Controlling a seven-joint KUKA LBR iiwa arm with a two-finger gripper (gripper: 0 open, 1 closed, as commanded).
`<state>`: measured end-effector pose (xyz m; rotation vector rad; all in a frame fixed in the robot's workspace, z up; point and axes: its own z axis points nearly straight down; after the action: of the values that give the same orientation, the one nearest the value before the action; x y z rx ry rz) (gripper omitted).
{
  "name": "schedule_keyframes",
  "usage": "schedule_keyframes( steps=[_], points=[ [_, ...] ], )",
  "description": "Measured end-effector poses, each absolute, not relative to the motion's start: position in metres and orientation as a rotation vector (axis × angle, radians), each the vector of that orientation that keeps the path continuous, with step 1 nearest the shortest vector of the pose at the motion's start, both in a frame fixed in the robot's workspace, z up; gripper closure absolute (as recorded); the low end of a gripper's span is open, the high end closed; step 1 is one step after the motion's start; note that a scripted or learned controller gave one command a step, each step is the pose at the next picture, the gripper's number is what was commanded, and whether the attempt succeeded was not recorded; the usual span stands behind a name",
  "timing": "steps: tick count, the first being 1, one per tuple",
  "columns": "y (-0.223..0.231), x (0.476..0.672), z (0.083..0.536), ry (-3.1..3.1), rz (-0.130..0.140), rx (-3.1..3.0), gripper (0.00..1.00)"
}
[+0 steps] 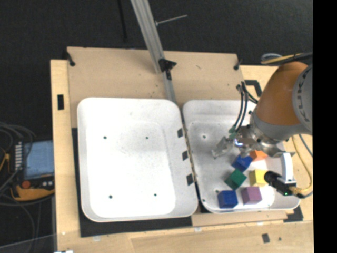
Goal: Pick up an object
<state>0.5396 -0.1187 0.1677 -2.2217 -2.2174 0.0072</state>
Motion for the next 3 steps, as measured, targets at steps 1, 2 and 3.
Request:
schedule_keyframes(
  steps=[1, 2, 3],
  points=[
    [-0.119, 0.54, 0.105, -2.218, 0.006, -2.222, 0.0],
    [-0.12, 0.542, 0.119, -2.214, -0.006, -2.234, 1.0],
    [-0.111, 0.547, 0.169, -2.229, -0.006, -2.221, 1.0]
  ],
)
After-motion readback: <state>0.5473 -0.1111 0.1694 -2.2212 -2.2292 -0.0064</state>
